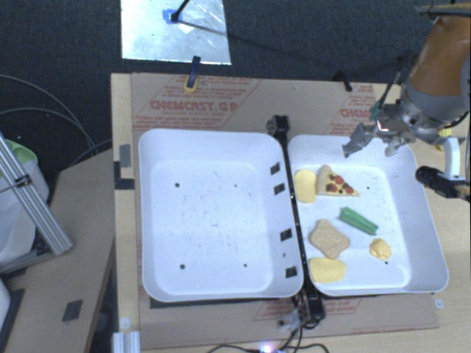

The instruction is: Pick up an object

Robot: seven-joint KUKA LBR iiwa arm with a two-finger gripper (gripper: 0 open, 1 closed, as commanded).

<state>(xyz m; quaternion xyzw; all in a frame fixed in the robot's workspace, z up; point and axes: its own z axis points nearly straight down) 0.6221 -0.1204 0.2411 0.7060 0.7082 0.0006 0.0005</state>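
The right bin (419, 219) holds several toy foods. A pizza slice (335, 183) lies near its back, with a pale yellow piece (305, 185) to its left. A green pod (358, 220) sits in the middle and a tan bread slice (328, 238) is below it to the left. A yellow oval (327, 271) lies at the front and a small yellow lump (380, 249) at the front right. My gripper (373, 144) hangs over the bin's back edge, above and behind the pizza slice. It is open, with nothing between its fingers.
The left bin (213, 215) stands beside the right one, with black clips (283, 212) along the shared divider. Cardboard (221, 105) lies under both bins. A metal sheet (175, 20) is at the back, and a frame (29, 197) at the far left.
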